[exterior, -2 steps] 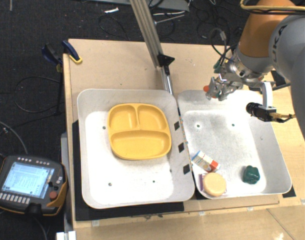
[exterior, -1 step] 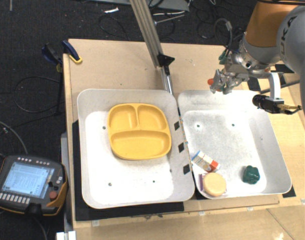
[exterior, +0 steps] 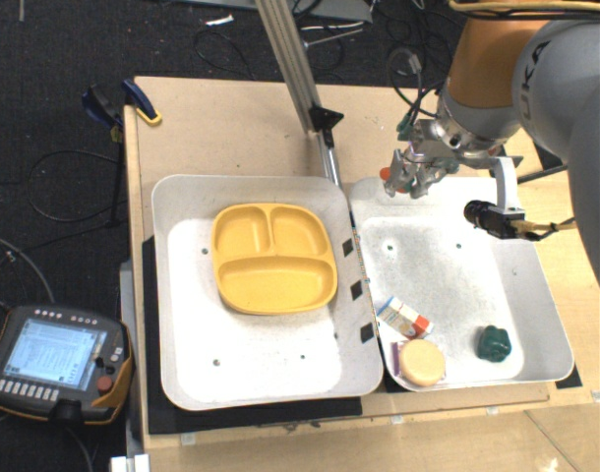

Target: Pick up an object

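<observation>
Gripper [exterior: 410, 180] hangs above the right bin's [exterior: 536, 293] far rim; finger state cannot be determined. Below it, at the near edge, lie a box [exterior: 404, 317], disc [exterior: 422, 362] and green object [exterior: 494, 343].

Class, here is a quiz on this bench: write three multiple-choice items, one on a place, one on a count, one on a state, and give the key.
1. Where is the yellow tray?
A. left bin
B. right bin
C. floor

2. How many compartments does the yellow tray have?
A. one
B. three
C. six

3. Where is the gripper?
A. touching the green object
B. above the right bin's far edge
C. over the tray

Key: 1 A, it lies in the left bin. 2 B, two small, one long. 3 B, it hangs at that far rim.
</observation>
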